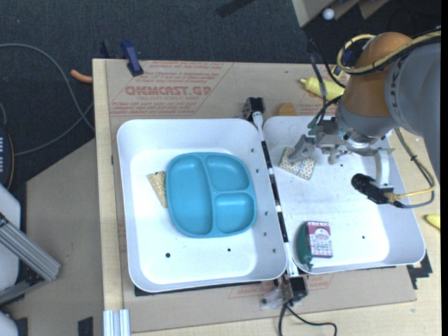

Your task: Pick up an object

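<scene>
Here the arm bends down-left — end effector gripping a patterned packet.

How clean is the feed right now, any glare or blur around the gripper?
Camera view: even, soft lighting; the white bins read bright but keep their detail; the blue tray is sharp with mild sheen; the gripper sits slightly soft above the patterned packet, casting a faint shadow on the right bin.
</scene>
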Robot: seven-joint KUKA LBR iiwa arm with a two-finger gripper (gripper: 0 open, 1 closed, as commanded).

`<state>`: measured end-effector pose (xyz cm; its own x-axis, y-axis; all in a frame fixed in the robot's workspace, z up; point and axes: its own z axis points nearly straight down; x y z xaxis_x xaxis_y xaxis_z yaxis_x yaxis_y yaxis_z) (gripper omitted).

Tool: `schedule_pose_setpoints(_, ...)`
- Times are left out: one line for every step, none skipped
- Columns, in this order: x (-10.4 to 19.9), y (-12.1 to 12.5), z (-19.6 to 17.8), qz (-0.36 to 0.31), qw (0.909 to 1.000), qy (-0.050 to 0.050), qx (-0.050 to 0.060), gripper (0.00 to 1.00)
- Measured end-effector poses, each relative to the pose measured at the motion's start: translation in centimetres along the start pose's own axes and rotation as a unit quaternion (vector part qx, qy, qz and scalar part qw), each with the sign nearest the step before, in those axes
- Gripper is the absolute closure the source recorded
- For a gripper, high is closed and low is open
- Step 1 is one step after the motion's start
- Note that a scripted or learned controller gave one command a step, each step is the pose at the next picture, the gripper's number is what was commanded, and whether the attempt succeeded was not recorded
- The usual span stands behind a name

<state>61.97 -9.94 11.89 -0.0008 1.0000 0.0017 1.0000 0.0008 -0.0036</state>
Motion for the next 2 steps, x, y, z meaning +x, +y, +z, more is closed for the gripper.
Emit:
schedule_pose_setpoints(-5.4,-9.6,3.5,0.001,1.0000,-0.001,-0.001,0.00)
schedule_pose_setpoints(-0.4,-1.0,3.4,-0.001,1.0000,-0.001,-0.002,0.00)
